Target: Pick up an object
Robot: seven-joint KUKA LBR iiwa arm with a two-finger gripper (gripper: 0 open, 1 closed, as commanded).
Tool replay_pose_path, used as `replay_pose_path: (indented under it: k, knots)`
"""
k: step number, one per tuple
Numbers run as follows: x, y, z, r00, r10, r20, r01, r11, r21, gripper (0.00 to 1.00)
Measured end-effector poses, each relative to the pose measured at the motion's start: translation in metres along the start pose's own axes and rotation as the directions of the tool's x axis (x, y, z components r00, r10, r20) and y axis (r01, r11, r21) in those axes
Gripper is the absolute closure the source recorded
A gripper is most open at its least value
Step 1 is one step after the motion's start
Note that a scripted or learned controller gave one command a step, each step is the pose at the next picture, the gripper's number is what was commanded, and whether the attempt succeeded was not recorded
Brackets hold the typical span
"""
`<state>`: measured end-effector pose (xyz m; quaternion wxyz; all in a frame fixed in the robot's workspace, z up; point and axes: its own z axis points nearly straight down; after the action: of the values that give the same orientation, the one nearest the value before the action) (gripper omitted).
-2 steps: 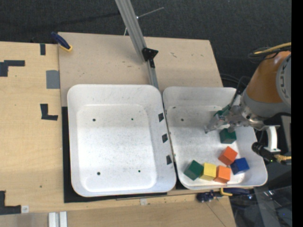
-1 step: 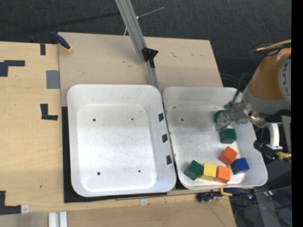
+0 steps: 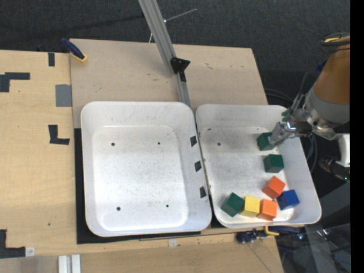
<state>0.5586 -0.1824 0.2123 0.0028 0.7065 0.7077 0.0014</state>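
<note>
Gripper (image 3: 277,135) low in right bin (image 3: 239,152), touching dark green cube (image 3: 263,141) near the far wall; can't tell its state. Cube looks light, rigid, smooth-sided: best pinched across two flat opposite faces

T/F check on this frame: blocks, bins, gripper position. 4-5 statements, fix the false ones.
1. All the blocks lie in the right bin. True.
2. The gripper is over the left bin. False: it is over the right bin, beside a green block near the far edge.
3. A yellow block sits between a green block and an orange block. True.
4. There are two blue blocks. False: one blue block.
5. Another orange block lies next to the blue one. True.
</note>
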Motion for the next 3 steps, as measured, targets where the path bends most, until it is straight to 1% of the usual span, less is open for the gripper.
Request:
replay_pose_path:
  k: [1,2,3]
  knots:
    - [-0.008,-0.004,-0.049,1.0,0.001,0.0,-0.001,1.0,0.001,1.0]
    - [-0.008,-0.003,-0.076,1.0,0.0,-0.001,0.0,1.0,0.004,1.0]
    - [0.047,-0.005,-0.078,1.0,-0.004,-0.003,0.004,1.0,0.006,1.0]
